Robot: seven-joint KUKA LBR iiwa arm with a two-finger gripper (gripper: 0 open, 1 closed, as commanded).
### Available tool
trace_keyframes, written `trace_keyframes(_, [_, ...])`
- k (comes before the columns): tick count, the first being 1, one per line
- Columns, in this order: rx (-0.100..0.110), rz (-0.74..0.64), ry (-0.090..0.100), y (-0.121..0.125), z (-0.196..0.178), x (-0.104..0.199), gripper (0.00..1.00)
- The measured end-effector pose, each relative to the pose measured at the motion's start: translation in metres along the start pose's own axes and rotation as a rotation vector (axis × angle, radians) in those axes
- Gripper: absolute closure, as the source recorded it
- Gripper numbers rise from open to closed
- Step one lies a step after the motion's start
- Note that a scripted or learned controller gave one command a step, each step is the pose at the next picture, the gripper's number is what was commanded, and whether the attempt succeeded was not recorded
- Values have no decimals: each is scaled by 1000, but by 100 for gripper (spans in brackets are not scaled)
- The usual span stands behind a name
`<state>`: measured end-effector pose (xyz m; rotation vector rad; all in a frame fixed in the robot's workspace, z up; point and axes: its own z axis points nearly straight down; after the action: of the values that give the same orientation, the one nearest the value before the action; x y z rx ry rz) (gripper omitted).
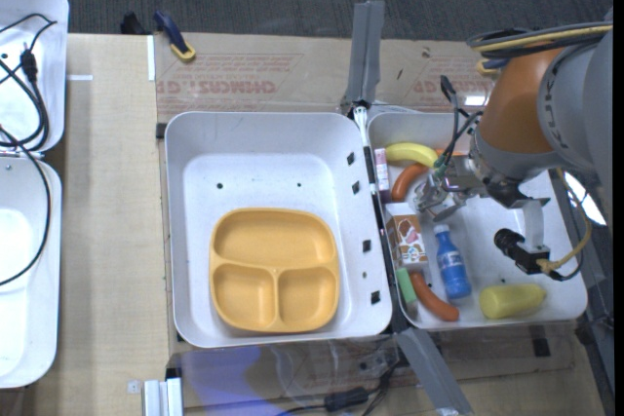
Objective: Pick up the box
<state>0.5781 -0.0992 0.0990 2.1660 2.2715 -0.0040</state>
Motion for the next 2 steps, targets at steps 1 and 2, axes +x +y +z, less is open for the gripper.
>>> trace_keyframes(1, [4, 12, 2, 74, -90, 70, 100])
trace_keyframes(2, [5, -207, 2, 88, -90, 150, 100])
